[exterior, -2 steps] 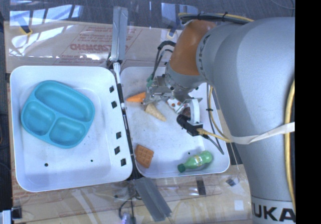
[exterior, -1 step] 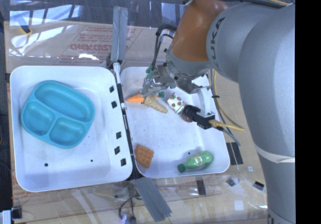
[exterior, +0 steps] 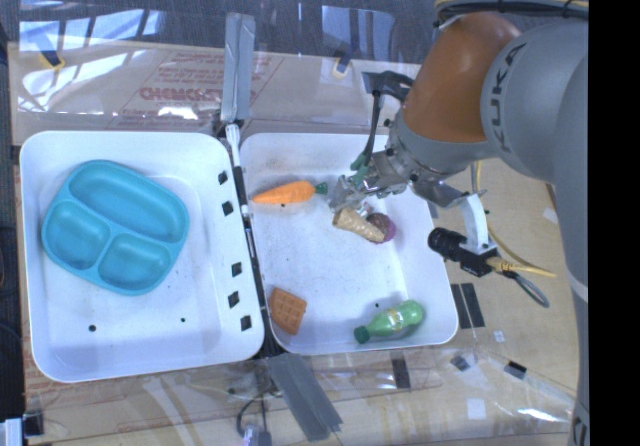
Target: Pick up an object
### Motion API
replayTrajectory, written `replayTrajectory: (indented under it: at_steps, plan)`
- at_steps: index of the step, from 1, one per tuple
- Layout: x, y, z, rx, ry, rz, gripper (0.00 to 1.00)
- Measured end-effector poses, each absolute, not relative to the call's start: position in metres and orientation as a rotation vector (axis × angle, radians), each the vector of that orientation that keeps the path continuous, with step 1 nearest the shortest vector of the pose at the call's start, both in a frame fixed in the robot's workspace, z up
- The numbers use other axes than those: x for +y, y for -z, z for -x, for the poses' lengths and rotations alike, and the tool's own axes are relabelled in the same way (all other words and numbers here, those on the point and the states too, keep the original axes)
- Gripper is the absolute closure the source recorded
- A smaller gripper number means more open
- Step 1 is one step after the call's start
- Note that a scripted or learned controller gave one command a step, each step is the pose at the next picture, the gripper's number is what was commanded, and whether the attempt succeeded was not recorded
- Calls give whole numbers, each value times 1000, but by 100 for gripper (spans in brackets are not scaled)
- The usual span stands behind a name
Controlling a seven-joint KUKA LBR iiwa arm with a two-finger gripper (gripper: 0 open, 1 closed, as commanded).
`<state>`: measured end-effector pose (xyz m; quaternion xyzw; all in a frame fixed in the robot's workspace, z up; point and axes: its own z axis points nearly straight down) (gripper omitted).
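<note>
In the right bin [exterior: 300,269] lie an orange carrot [exterior: 283,195], an ice-cream cone with a purple scoop [exterior: 362,224], a waffle [exterior: 287,309] and a green bottle [exterior: 391,322]. My gripper [exterior: 348,192] hangs low over the bin's upper middle, just right of the carrot's green end and right above the cone's tip. Whether it touches the cone cannot be made out.
The left bin [exterior: 60,334] holds a blue divided plate [exterior: 115,226]. A raised divider with black clips [exterior: 238,234] separates the two bins. The arm's orange band and grey body cover the right bin's upper right corner.
</note>
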<state>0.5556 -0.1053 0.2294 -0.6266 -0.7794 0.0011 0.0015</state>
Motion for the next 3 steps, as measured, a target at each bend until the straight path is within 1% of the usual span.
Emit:
replayTrajectory:
  at_steps: [1,2,3]
  plan:
    - [-60,-198,-613,-2580,-3,1789,100]
    - [-59,-211,-606,-2792,-3,1434,100]
    - [-53,-210,-602,-2921,-3,1145,100]
